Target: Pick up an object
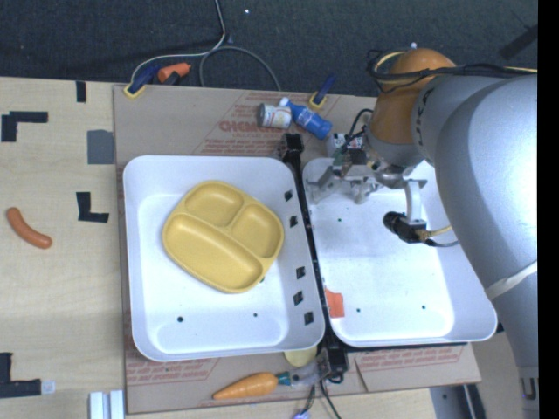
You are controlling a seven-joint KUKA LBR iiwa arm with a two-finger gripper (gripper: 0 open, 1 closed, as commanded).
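Divided tray (224, 235) in the left bin (140, 260); carrot (245, 387) before it; hot dog (29, 229) far left.

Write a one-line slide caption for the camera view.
KUKA arm over right bin; yellow divided plate in left bin.

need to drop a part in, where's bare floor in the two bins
Right bin: bare floor from below the gripper to the near rim, beside the small orange piece. Left bin: crowded by the yellow tray, bare only along the near edge.
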